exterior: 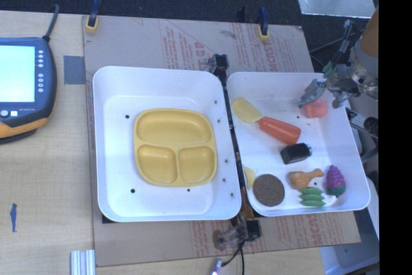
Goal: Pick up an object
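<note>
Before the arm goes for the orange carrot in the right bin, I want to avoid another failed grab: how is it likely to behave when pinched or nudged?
The orange carrot looks smooth and glossy, probably hard plastic, so it may slip between fingers. Its rounded, tapered body lies flat, so a nudge would likely roll it or swing it around. It seems light and rigid rather than fragile.

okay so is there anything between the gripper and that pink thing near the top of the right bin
Nothing visible stands between them. The gripper is right at the pink object near the top right of the right bin, directly over its upper edge. The nearest other item, the orange carrot-like piece, lies apart, lower left.
</note>
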Controlling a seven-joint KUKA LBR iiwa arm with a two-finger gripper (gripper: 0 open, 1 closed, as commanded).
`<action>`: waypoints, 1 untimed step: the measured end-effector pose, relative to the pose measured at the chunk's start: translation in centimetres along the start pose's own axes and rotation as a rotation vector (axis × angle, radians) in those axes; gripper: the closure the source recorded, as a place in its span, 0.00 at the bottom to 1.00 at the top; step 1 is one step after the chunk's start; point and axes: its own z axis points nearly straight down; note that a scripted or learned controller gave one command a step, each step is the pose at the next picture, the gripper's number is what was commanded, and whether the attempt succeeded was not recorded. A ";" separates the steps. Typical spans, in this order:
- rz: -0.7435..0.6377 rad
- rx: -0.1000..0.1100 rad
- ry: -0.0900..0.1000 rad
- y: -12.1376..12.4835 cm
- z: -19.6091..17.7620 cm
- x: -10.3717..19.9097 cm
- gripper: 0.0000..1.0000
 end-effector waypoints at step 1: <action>-0.002 0.003 0.000 -2.7 9.2 6.9 0.00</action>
